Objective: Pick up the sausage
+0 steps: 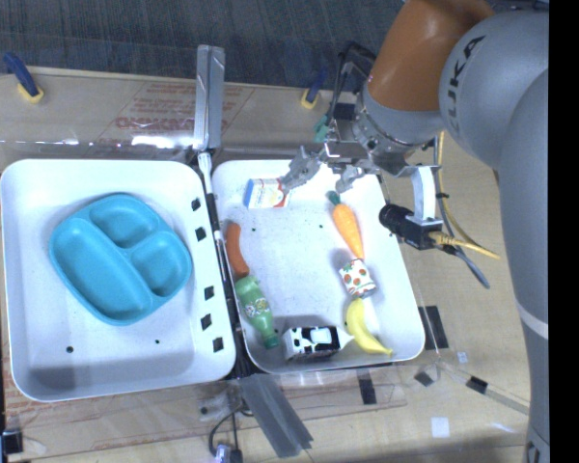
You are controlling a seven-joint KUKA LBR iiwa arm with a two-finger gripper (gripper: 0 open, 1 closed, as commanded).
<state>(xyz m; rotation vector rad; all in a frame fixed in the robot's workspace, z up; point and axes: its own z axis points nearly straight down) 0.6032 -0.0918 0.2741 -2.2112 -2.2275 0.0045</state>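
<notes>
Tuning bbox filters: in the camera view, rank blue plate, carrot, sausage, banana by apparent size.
1. blue plate, by far the largest.
2. carrot.
3-4. banana and sausage look close in size; the sausage lies against the bin wall, so I won't rank those two.

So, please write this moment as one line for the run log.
task: pick up sausage | gripper: open, holds nothing, at far edge of right bin | sausage: lying at that bin's left wall, apart from gripper
</notes>
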